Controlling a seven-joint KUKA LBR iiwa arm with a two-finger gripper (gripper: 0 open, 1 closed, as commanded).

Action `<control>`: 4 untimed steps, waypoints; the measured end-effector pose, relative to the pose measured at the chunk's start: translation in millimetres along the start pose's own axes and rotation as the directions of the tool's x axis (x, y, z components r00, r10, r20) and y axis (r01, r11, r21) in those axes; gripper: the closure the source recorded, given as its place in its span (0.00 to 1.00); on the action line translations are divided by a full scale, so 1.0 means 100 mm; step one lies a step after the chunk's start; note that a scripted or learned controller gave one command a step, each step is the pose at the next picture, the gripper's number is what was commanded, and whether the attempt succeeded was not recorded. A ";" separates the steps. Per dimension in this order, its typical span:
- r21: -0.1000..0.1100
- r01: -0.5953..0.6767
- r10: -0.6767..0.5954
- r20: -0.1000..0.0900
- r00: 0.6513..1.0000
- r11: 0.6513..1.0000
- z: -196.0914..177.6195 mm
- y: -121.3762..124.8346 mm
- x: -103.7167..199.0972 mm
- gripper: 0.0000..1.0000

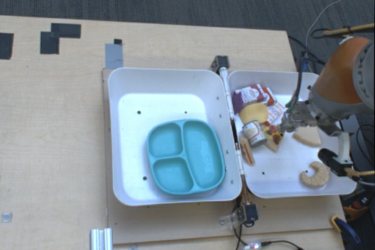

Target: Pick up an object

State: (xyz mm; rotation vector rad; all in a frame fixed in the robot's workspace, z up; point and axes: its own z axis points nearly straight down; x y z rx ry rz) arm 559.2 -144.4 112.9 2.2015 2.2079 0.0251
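The right bin (281, 181) holds a heap of small things. A purple and white packet (253, 94) lies at its back left, with a yellow piece (254, 112) just in front of it. A small tin can (253, 134) lies on its side below that, and a thin hot dog (246, 152) rests by the left wall. A tan croissant (314, 176) sits at the front right and a pale bread slice (307, 136) lies near the middle right. My gripper (289, 121) hangs low over the middle of the bin, between the yellow piece and the bread slice.
The left bin (129, 96) carries a blue divided plate (185, 156) at its front right. The grey arm with its orange band (343, 76) leans in over the right bin's far right side. Cables (328, 9) run behind it, off the bench.
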 end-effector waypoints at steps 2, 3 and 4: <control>-0.011 -0.013 0.013 0.023 1.000 1.000 0.19 -0.25 0.21 0.00; 0.013 0.000 0.000 0.001 1.000 1.000 0.15 -0.29 0.32 1.00; 0.027 0.002 -0.002 -0.007 1.000 1.000 -0.73 -0.69 0.92 1.00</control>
